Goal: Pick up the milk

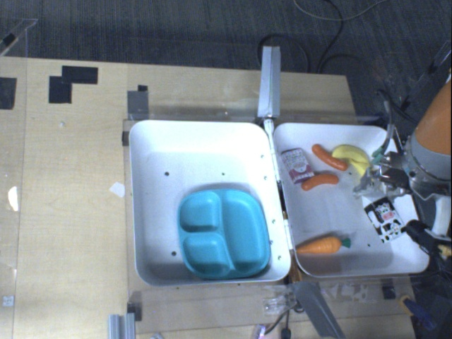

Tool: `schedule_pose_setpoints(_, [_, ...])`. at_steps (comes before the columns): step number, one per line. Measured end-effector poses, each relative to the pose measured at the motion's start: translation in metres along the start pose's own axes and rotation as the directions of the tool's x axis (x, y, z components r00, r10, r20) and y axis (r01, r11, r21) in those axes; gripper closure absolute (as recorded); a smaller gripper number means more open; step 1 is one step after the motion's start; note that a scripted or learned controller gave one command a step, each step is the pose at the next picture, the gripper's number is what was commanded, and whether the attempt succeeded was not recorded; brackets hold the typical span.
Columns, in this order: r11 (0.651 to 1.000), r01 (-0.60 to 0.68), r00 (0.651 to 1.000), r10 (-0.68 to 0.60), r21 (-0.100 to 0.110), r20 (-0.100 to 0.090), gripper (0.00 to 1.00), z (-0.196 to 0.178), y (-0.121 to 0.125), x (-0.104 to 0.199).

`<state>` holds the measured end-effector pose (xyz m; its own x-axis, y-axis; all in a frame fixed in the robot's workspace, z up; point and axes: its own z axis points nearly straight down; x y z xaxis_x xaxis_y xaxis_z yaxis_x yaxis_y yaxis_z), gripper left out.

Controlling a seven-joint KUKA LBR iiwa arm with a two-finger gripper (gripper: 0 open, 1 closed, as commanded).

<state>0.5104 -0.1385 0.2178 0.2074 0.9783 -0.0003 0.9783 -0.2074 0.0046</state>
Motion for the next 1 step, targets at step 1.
schedule_pose_setpoints(1, [0.977, -0.215, 0.977, 0.215, 0.002, 0.001, 1.00, -0.0139, 0.0299, 0.0072])
